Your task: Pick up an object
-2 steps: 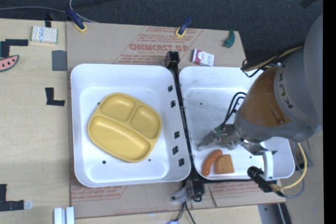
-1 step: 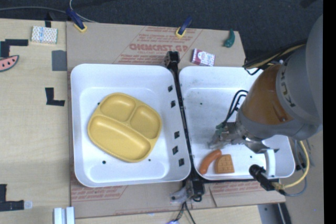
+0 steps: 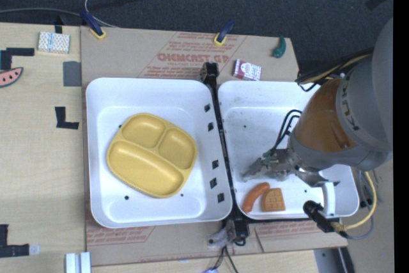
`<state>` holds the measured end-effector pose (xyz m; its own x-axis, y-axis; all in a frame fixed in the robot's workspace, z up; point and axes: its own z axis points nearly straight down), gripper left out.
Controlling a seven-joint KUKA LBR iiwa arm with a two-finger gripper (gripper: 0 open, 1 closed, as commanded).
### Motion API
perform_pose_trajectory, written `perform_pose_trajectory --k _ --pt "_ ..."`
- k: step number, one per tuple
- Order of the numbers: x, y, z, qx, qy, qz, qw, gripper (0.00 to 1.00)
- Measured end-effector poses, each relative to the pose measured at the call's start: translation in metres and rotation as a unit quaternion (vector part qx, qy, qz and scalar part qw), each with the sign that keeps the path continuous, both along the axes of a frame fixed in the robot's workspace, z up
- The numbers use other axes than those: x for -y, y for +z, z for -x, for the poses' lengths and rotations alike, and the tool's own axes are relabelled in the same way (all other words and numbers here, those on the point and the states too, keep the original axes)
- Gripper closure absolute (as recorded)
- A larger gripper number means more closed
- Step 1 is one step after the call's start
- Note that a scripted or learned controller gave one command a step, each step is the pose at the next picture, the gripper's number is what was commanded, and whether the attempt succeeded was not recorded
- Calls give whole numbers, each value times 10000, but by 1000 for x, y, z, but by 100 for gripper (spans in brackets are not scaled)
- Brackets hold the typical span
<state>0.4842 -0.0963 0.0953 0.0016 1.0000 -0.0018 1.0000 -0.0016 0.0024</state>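
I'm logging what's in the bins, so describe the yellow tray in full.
The yellow tray lies flat in the left bin, turned at a slant to the bin's walls. It looks like smooth moulded plastic with rounded corners and three compartments: one long one and two smaller ones beside it. Nothing lies in them. It rests only on the bin floor.

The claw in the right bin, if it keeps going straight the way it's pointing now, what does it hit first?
The claw points toward the view's left, low over the right bin. Going straight on, it would likely first meet the divider between the bins. The hot dog and waffle sit nearer the front, seemingly off that line; depth is unclear.
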Motion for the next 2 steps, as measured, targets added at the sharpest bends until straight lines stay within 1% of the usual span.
perform_pose_trajectory --k 1,2 --pt "-1 9 0 -7 3 -9 10000 100" --pt "-2 18 0 -14 7 -20 10000 100"
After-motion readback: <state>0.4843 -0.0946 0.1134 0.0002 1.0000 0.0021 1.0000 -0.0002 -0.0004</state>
